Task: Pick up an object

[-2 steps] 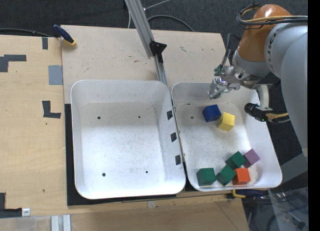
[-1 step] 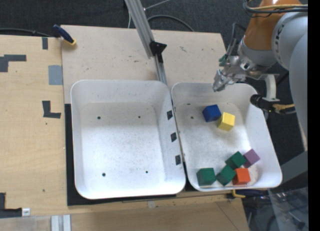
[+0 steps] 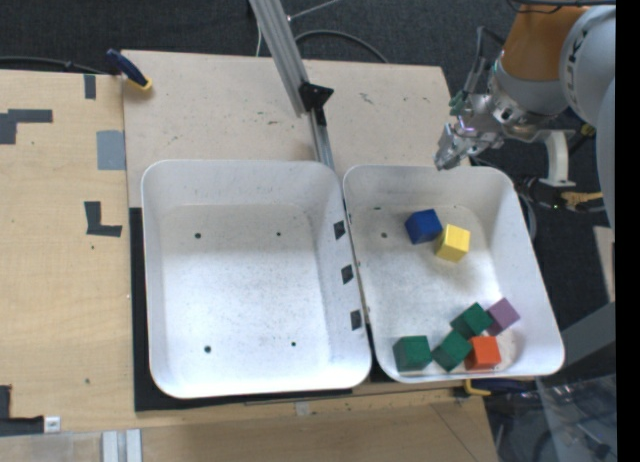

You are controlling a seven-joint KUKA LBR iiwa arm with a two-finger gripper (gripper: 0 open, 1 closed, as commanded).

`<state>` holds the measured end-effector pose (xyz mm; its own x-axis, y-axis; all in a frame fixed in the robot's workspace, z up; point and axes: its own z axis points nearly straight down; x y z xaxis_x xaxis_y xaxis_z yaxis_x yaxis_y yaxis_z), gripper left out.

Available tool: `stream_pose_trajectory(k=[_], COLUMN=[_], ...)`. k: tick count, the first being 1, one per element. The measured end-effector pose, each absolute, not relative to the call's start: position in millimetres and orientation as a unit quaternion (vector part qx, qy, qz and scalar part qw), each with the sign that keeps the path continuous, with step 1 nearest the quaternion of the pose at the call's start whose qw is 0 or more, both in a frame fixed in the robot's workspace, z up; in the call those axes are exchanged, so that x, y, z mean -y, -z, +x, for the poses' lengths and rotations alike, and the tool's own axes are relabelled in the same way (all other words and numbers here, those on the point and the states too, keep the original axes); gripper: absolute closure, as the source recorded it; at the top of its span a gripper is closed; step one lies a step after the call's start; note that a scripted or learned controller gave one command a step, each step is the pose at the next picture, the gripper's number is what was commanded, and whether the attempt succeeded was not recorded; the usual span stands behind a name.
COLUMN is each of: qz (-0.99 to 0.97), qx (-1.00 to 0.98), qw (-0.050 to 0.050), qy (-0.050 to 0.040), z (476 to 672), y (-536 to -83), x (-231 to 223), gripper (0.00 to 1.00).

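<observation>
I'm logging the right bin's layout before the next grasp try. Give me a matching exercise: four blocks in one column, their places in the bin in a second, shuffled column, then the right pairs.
Blocks:
1. blue block
2. yellow block
3. orange block
4. purple block

Places in the right bin:
A. near front wall, beside a green block
B. farthest back of the blocks, left of yellow
C. by the right wall, behind orange
D. just right of blue, touching or nearly so

Pairs: 1-B, 2-D, 3-A, 4-C
</observation>
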<state>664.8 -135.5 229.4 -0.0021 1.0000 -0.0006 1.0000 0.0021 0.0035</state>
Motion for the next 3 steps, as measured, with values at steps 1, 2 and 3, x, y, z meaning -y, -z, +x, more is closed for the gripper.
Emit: stream_pose_trajectory(k=[1,2,3], qz=[0.705,0.705,0.705], qx=[-0.709,-0.709,-0.709], qw=[-0.001,-0.002,-0.002], qy=[0.0000,0.0007,0.0012], z=[650.5,624.0,600.4], y=[-233.9,-224.7,-215.8], x=[93.4,41.9,-9.5], gripper=[1.00,1.00,1.00])
